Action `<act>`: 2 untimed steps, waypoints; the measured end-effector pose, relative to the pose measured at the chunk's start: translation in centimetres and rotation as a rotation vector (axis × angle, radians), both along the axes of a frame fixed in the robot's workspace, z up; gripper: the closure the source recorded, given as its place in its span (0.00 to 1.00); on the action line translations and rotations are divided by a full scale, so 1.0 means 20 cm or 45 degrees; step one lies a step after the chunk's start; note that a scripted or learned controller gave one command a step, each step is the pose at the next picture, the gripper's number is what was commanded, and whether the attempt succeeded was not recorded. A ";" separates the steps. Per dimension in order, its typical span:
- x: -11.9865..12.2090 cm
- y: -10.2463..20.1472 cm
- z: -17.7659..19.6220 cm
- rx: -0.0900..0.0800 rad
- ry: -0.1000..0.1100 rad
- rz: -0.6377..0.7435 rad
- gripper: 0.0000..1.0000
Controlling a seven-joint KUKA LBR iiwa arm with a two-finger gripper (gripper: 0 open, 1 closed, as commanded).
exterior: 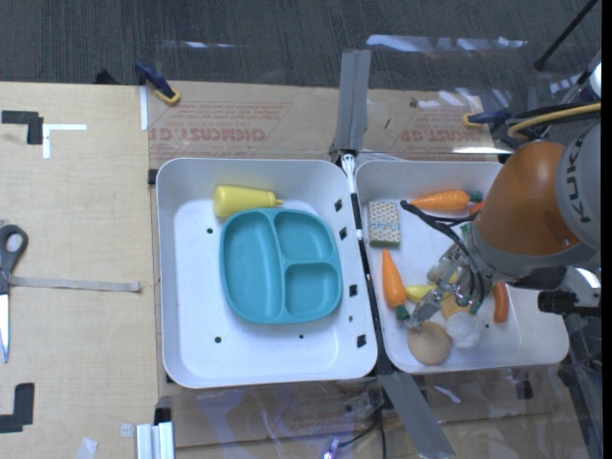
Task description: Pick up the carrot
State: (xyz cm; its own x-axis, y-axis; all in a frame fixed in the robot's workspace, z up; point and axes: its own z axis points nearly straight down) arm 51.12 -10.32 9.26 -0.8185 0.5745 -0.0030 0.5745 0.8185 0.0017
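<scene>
Tool (438,299) low in the right bin (535,357), its state impossible to tell.
Just to its left lies an orange carrot (393,278) on the bin floor; another carrot (441,200) lies farther off, toward the bin's far wall.

The arm (535,208) is seen reaching in from the right, bent steeply downward, with the gripper (442,297) lowered and pointed leftward.

We see the arm (535,204) covering part of the right bin (535,352); the pincer (442,299) fingers look too cluttered to judge.
</scene>
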 end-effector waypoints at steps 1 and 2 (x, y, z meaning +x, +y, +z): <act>0.28 0.04 0.00 -0.001 0.002 -0.357 0.00; 0.70 -0.20 -0.01 0.006 0.037 -0.342 0.00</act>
